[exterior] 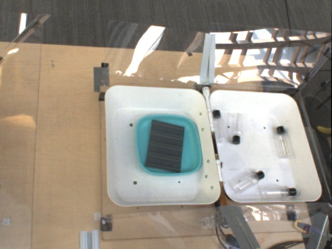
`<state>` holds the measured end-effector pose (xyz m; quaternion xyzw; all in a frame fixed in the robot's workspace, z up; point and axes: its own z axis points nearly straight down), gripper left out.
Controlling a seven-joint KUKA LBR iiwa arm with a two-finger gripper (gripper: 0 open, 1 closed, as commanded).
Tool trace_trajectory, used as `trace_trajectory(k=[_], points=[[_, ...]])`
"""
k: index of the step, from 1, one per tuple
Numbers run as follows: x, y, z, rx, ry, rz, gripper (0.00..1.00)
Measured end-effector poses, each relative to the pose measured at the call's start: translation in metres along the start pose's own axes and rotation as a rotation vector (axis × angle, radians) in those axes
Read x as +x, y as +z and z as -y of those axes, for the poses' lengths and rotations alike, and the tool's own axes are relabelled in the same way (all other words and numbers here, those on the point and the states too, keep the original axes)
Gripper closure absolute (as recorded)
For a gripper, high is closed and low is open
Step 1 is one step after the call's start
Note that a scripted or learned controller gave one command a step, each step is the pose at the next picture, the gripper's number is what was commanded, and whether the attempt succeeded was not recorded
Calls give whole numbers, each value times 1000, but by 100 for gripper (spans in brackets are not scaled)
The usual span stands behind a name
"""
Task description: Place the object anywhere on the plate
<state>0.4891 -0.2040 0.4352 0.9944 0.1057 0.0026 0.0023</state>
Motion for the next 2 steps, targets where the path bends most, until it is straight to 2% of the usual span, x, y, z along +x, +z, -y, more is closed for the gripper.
trace_trajectory(k=[2], points=[[0,0,0,0,0,-1,0]])
